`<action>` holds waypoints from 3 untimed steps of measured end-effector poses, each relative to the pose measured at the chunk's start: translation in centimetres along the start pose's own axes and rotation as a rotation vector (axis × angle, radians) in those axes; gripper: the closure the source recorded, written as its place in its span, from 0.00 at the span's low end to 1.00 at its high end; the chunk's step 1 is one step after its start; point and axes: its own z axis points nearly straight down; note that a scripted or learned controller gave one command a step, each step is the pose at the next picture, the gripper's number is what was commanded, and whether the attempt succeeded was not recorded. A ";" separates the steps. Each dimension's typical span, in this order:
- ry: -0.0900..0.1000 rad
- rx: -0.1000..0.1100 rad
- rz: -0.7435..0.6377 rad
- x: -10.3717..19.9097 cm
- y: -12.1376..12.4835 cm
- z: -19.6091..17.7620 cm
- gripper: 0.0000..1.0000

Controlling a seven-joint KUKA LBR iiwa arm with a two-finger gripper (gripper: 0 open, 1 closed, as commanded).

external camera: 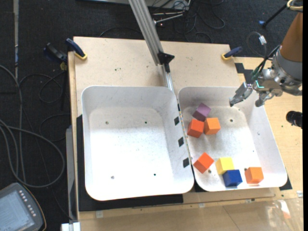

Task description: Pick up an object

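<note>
Several small blocks lie in the right bin (269, 143). A purple block (202, 111) sits near the bin's back, with two orange blocks (196, 128) (212, 125) just in front of it. Toward the front lie another orange block (203, 161), a yellow block (224, 165), a blue block (232, 178) and an orange block (254, 175). My gripper (250, 96) hangs above the bin's back right corner, open, with nothing between its fingers. It stands well to the right of the purple block.
The left bin (96, 129) lies beside the right one. A slanted metal rail (147, 25) runs down to the gap between the bins. Clamps (77, 49) (231, 53) sit at the board's back corners. Cables cover the dark floor around the bench.
</note>
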 end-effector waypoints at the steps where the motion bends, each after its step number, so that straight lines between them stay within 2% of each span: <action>1: -0.001 -0.004 0.000 0.0 0.1 -0.2 0.00; 3: 0.000 0.001 0.001 -0.1 0.8 11.8 0.00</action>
